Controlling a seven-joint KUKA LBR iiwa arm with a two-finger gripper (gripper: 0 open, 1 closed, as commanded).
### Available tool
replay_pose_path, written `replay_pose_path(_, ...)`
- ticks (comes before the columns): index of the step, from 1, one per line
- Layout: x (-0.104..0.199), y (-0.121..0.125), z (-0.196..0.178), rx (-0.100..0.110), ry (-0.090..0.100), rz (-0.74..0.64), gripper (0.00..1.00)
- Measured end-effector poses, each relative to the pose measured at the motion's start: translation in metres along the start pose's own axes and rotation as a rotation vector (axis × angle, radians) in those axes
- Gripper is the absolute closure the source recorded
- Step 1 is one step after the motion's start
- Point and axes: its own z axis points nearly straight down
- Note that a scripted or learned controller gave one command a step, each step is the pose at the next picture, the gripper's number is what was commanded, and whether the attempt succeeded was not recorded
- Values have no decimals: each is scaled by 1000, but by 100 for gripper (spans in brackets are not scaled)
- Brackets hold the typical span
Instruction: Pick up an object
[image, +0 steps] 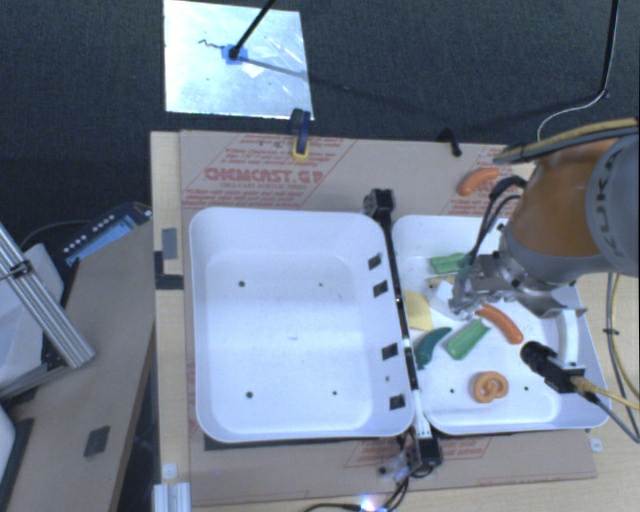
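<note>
arm low over the right bin, choosing a target

the gripper (465, 290) hangs low inside the right bin (520, 415), reaching in from the right. whether the jaws are wide or narrow i cannot tell; the wrist and cables cover them. nothing shows between them, so i judge the step in hand to be the approach, with no grasp made.

the candidate things all lie in that bin: a green block (447, 263) just behind the gripper, a yellow piece (418, 313) by the divider, a green cylinder (466, 339) and a dark teal piece (430, 345) just in front of it, an orange sausage shape (500, 323) beside the wrist, and an orange ring (489, 386) nearer the front. the left bin (290, 330) sits alongside on the desk (250, 170).

the next move likely calls for centring over one item, perhaps the green cylinder, descending clear of its neighbours, then closing.
</note>
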Motion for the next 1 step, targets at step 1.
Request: replay_pose_path(1,49,85,-52,-1,0,-2,100)
